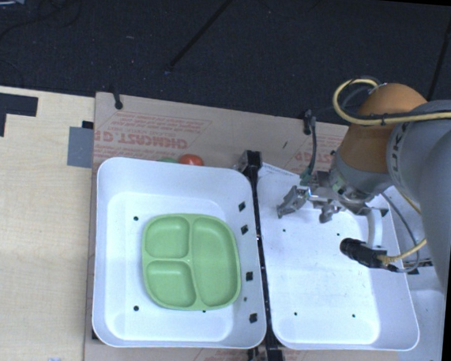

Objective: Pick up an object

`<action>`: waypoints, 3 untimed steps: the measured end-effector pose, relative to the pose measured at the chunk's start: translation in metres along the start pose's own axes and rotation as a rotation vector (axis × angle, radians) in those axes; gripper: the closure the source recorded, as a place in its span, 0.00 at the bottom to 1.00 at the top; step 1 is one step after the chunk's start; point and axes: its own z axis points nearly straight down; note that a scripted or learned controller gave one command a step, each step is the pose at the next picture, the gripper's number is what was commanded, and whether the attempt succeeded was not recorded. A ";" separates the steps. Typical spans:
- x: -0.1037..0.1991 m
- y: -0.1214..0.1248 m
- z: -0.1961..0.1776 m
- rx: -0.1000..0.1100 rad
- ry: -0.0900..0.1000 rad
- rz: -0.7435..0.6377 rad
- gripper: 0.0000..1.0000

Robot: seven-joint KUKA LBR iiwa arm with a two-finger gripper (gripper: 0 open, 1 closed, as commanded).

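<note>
Hovering over the far edge of the right bin (340,306), the end effector (309,204) has its two fingers spread apart — nothing between them. The green divided plate (191,260) lies flat in the left bin (120,205), well apart from the end effector. A small red object (191,160) sits on the bench just beyond the left bin's far rim

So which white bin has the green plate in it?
The left bin holds the green plate, a tray with three sections. The right bin has the gripper over its far end instead.
</note>
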 end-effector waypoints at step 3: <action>0.003 0.003 -0.004 -0.009 -0.001 0.001 1.00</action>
